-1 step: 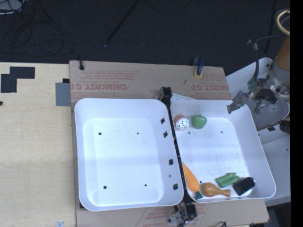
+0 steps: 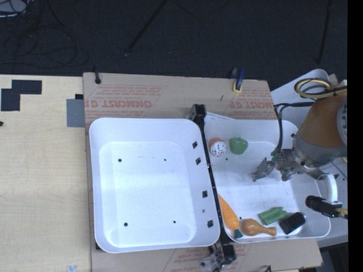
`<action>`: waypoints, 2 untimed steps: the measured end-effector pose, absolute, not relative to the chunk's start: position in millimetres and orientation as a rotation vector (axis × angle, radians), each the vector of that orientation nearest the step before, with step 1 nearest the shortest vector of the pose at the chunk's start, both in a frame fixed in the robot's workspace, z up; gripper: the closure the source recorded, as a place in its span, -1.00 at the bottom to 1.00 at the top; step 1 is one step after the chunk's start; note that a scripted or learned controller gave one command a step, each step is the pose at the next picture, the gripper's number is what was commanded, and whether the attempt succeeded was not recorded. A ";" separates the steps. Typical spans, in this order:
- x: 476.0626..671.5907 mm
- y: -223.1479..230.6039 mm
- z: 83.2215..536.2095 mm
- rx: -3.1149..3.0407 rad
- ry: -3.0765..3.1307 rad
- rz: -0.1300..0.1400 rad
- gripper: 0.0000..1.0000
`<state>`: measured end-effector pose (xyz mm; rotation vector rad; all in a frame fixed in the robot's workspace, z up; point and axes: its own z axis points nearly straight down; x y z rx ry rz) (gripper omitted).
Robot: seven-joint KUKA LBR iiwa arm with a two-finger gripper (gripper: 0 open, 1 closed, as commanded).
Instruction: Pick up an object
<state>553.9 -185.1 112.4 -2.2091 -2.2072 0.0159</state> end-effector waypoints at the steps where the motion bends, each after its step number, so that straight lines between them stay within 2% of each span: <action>1: 638.1 -202.9 86.0 -2.218 -2.227 -0.001 -1.00; 2: 636.0 -202.9 97.7 -2.216 -2.225 0.003 1.00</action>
